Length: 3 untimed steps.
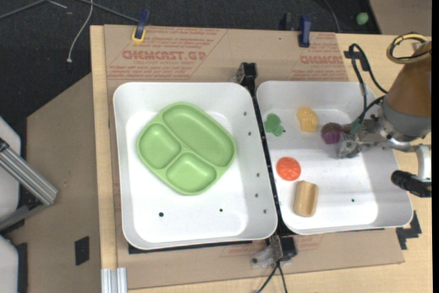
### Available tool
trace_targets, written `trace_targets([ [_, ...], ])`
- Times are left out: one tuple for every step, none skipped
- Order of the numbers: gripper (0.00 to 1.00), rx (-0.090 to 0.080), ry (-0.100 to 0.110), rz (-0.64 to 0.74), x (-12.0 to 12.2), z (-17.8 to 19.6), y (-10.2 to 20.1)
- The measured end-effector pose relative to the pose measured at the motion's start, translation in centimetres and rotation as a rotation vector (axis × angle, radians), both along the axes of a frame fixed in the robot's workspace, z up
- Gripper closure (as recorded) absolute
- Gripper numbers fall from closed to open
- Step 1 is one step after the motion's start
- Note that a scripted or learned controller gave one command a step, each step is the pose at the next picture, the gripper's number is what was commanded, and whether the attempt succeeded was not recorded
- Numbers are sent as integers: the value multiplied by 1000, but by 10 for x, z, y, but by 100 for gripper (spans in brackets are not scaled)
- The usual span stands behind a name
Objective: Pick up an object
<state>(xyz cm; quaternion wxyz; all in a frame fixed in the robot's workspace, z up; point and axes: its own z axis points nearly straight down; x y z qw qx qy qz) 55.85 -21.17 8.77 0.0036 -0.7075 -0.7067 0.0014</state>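
Nearest to us, at the front of the right bin [384,213], lies a tan cylinder [305,198], standing clear of its neighbours, so we judge it an easy piece to reach from above. Just behind it and nearly touching sits an orange-red round piece [289,168], close enough that a grab at one could nudge the other. Further back, the pincer [348,145] is down low inside the same bin, right beside a purple object [332,133]. We take this purple piece to be the one being gone after, since the arm [410,96] leans in from the right with its wrist lowered toward it. The pincer is too small and dark against the wrist for us to read, so we cannot tell how it stands, nor whether the purple piece is in its grip or merely next to it. Behind and to the left lies a yellow object [308,119], near the purple one and possibly in the way if the wrist swings that way. A small green item [274,124] rests close to the bin's left wall, where we judge the wall would cramp a grasp. Across the divide, the left bin [137,213] carries a green divided plate [186,147], well apart from the work. Both bins sit on the cardboard-covered counter [185,51], pinned at the far edge by two blue clamps [142,25].
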Motion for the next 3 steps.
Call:
trace_targets([
  [0, -1, -4, 1, 0, -3, 0],
  [100, -2, -7, 1, 1, 9, 0],
  [100, -5, -11, 0, -6, 57, -4],
])
